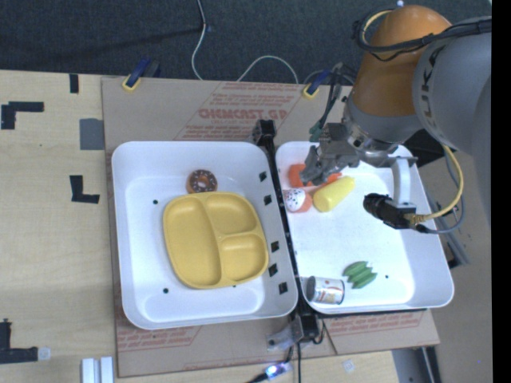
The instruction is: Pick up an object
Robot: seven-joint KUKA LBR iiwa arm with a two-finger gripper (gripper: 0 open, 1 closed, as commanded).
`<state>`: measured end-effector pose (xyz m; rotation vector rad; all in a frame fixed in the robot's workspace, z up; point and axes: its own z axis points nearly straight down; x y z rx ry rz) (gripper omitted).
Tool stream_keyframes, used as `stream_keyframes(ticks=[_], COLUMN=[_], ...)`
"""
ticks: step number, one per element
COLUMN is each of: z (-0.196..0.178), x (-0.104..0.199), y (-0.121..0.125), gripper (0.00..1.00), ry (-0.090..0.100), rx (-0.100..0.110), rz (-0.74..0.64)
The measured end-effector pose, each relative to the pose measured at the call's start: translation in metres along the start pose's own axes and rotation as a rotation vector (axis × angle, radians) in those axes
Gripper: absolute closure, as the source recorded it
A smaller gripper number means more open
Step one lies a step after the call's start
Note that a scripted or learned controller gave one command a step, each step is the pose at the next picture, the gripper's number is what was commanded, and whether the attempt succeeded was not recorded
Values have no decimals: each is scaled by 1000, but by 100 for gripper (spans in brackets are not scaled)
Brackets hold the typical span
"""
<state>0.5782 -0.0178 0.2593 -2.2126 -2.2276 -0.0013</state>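
gripper (319, 170) lowered into the far left part of the right bin (415, 294), directly over an orange object (297, 174); whether the fingers are wide or closed cannot be told. beside it lie a yellow object (333, 194) and a small white and red item (295, 200). a green pod (360, 274) and a can (326, 291) rest near the front. left bin (132, 214) contains a yellow divided plate (214, 239) and a doughnut (202, 182).
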Motion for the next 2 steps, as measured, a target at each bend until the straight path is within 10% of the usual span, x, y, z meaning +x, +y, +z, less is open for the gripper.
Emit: stream_keyframes(ticks=[2], z=[16], x=[120], y=[0], gripper=[100], ry=[-1], rx=[2], rz=[-1])
